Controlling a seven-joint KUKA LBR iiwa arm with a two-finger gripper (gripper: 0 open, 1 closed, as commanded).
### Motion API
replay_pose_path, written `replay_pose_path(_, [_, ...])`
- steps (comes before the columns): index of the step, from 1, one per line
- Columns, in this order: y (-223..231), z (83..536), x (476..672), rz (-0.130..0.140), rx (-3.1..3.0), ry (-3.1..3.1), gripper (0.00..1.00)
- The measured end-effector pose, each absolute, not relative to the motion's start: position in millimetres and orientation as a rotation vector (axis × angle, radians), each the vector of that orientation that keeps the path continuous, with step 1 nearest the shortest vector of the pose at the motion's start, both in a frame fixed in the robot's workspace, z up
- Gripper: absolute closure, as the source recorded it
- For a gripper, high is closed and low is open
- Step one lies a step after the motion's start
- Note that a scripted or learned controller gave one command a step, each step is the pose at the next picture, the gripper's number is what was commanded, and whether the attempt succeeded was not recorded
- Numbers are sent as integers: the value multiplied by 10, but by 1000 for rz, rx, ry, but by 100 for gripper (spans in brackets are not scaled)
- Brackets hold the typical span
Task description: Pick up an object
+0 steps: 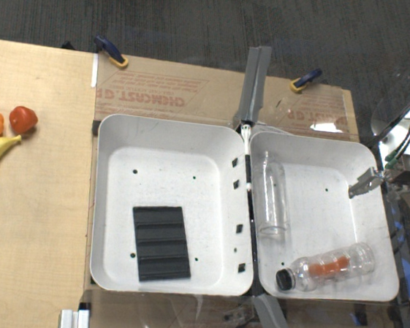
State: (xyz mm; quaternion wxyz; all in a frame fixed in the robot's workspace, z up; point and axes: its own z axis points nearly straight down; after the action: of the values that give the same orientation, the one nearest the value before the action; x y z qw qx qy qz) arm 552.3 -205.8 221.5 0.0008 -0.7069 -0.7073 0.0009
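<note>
Cardboard [154, 91] showing mirrored red "CHEMCRAFT"-like print, unclear | gripper [365, 184] hovering at right bin [338, 156] rim, state untellable | clear plastic bottle [325, 270] lying inside

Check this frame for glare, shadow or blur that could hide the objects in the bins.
Camera view: lighting is even and soft, shadows faint. The clear tube nearly blends into the white right bin. The clear bottle shows small highlights. The black ridged block is crisp. The gripper at the right edge looks slightly blurred.
</note>
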Motion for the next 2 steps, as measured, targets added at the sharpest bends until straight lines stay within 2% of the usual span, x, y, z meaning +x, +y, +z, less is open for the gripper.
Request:
replay_pose_path(1, [-2007, 1877, 4816, 2, -2188, -2251, 0])
replay_pose_path(2, [-2008, 1878, 4817, 2, -2188, -2252, 0])
